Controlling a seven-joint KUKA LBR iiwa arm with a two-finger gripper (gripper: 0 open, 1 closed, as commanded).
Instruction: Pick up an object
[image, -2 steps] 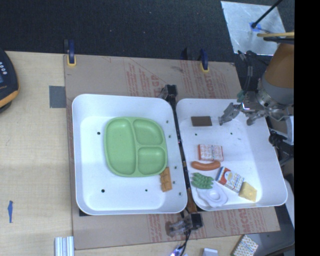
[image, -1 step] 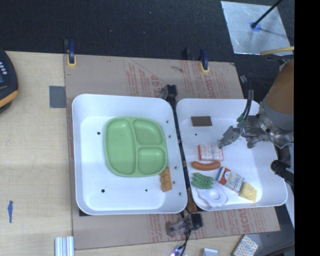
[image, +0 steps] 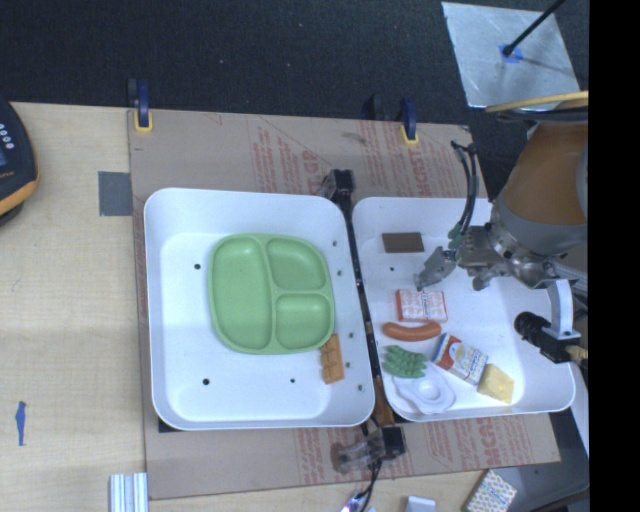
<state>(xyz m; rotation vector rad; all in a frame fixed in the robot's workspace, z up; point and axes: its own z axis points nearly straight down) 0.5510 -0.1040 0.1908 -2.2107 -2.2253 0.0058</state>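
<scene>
My gripper (image: 436, 268) hovers just above the small red-and-white carton (image: 420, 304); whether it's released, I cannot tell. The carton looks light, stiff; I'd pinch its short sides.

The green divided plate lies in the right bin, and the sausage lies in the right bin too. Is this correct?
Not quite. In the camera view the green divided plate lies in the left bin, not the right one. The sausage does lie in the right bin.
</scene>
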